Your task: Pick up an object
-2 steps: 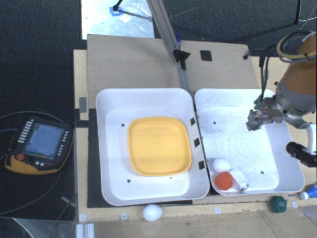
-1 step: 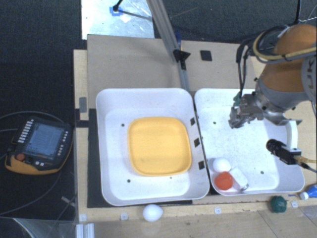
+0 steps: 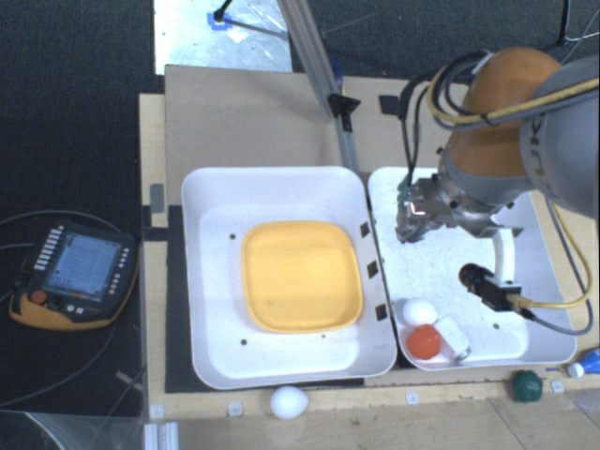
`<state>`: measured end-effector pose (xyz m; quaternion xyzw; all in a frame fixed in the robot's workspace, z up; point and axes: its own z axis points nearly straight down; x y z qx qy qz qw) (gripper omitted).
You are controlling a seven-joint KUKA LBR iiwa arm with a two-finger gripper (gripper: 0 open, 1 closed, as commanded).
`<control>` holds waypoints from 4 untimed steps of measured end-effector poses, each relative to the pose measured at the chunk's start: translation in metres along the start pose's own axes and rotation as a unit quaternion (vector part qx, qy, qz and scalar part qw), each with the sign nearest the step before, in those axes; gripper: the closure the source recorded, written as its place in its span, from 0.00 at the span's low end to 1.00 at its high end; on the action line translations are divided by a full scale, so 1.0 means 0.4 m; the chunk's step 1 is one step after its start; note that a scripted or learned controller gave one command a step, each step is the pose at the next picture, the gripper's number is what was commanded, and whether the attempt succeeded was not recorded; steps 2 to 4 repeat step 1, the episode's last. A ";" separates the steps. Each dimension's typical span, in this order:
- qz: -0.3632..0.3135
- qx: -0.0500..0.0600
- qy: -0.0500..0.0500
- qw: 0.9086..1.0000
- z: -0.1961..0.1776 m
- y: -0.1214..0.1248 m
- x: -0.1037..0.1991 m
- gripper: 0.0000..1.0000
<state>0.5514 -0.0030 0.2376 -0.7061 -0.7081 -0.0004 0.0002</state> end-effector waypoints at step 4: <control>-0.001 0.000 0.000 1.000 -0.018 0.010 0.142 1.00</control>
